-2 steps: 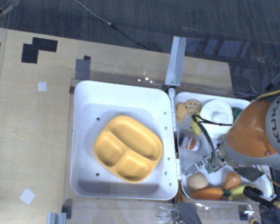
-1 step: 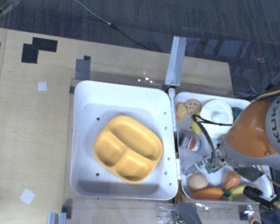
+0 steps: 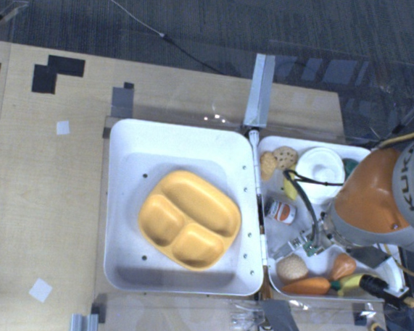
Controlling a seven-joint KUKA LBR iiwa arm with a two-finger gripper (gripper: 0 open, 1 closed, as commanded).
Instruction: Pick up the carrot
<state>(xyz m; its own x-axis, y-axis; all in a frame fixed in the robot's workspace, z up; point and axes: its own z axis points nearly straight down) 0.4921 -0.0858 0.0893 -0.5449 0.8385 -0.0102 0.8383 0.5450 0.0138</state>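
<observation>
The carrot [image 3: 306,285] is a long orange piece with a green tip, lying along the front wall of the right bin [image 3: 273,273]. My gripper [image 3: 312,242] hangs low over the middle of that bin, a short way behind the carrot and apart from it. The arm's orange band [image 3: 371,190] covers much of the bin's right half and hides whatever lies under it.
Around the carrot lie a beige egg-shaped item [image 3: 292,267], an orange-brown item [image 3: 343,267] and a yellow piece [image 3: 352,281]. Further back are a small can [image 3: 283,212], cookies [image 3: 277,159] and a white cup [image 3: 320,166]. The left bin [image 3: 121,189] holds a yellow divided plate [image 3: 188,218].
</observation>
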